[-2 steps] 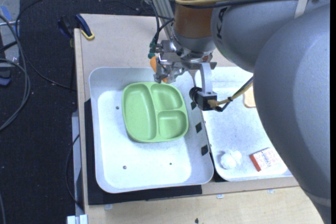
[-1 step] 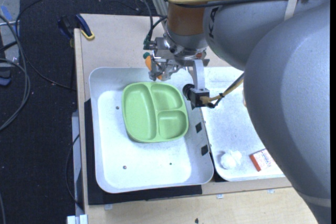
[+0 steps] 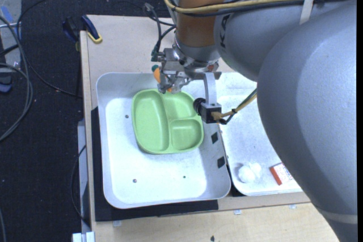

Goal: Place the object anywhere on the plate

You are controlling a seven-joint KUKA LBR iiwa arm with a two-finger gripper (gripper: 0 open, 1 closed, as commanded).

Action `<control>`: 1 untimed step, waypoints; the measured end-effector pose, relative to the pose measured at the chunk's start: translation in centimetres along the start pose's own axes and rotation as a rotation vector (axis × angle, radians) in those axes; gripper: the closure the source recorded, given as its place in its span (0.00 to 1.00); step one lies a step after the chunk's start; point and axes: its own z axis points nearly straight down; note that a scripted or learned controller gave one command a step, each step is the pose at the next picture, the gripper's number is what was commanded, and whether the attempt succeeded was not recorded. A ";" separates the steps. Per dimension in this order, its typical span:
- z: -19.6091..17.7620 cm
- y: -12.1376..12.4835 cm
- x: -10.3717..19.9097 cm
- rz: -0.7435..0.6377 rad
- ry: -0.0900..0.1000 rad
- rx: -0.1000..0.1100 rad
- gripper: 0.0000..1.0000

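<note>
A light green plate [image 3: 168, 122] with three compartments lies in the left white bin [image 3: 119, 139], near its back right. My gripper [image 3: 168, 85] hangs over the plate's far rim, at the end of the grey arm with the orange band [image 3: 204, 5]. A small orange bit [image 3: 157, 71] shows right beside the gripper's left side; I cannot tell what it is or whether it is held. The arm hides the bin's back right corner.
The right bin [image 3: 249, 139] holds a white lump [image 3: 249, 172] and a small red-orange item [image 3: 277, 174] near its front. The big grey arm covers most of that bin. Cables and a yellow-handled tool [image 3: 91, 31] lie on the bench behind the left bin.
</note>
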 end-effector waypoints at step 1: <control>-0.1 0.0 0.0 0.000 0.000 -0.001 0.00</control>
